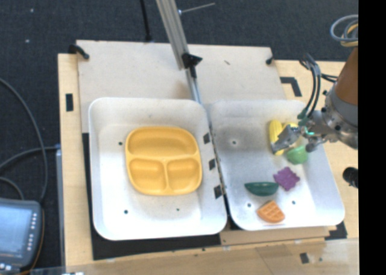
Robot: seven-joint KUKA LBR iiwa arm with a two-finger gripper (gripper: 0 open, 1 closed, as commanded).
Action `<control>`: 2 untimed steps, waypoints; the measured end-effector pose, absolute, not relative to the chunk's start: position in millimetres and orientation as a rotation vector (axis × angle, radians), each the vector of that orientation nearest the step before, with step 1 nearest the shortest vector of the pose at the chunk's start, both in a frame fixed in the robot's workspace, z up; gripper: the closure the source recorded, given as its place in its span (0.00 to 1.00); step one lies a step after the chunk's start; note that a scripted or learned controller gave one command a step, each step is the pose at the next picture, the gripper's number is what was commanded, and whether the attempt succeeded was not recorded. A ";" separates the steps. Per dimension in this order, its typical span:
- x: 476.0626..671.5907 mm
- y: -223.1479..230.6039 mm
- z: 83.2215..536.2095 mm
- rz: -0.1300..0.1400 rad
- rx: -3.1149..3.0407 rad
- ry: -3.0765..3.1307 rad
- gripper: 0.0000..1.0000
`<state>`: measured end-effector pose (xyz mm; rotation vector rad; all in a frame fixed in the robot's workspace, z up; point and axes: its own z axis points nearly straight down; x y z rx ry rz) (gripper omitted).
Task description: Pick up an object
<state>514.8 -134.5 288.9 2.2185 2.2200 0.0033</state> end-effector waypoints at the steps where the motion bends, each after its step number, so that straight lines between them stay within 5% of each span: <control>1: 514.3 -131.0 246.2 -0.003 2.222 2.221 0.00; 2: 514.5 -136.3 183.8 -0.005 2.224 2.223 0.00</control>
